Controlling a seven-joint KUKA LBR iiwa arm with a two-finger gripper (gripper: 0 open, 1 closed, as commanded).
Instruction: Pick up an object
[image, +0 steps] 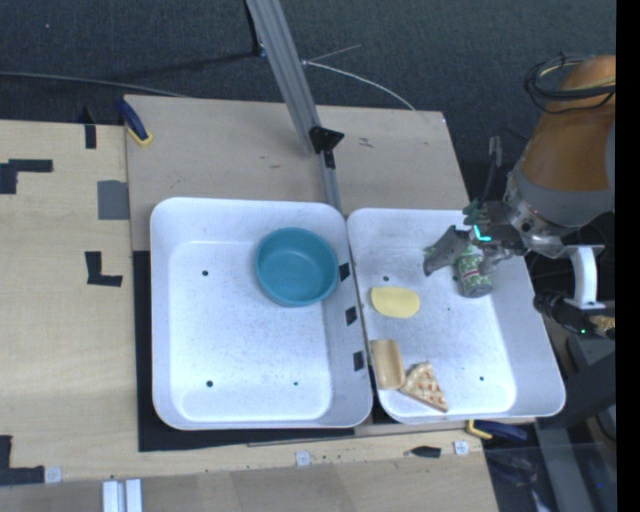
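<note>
Nearest the lens, the metal pole (298, 100) slants up over the bench (240, 150), ending where the two bins meet. Taking that pole foot as my landmark: the left bin (180, 300) spreads below-left of it, holding a blue bowl (296, 266) just beside it; the right bin (520, 370) spreads below-right. My arm (570, 150) reaches in from the right, wrist bent down over that bin's far corner. My gripper (470, 255) sits at a small greenish can (474, 274), well right of the pole foot; I cannot tell how it is set. I judge the can light, stiff and slippery, best pinched across its sides. Smaller still: yellow disc (396, 302), bread roll (387, 364), pizza slice (424, 386).
</note>
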